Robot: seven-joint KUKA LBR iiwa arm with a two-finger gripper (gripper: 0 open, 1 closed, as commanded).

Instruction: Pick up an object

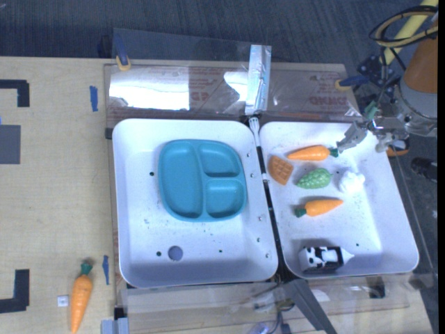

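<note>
The right bin (389,207) holds an orange carrot (309,153) at its back, a second carrot (320,206) in the middle, a green bumpy piece (314,179), an orange waffle-like piece (280,169), a small white object (351,181) and a black-and-white toy cow (323,256) at the front. My gripper (365,138) hovers over the bin's back right corner, just right of the back carrot's green tip. Its fingers (346,140) are spread open with nothing between them.
A blue divided plate (203,179) lies in the left bin (132,207). Another carrot (81,298) rests on the wooden bench at the front left. A clear plastic wall (257,82) stands behind both bins. Cables (400,30) hang at the upper right.
</note>
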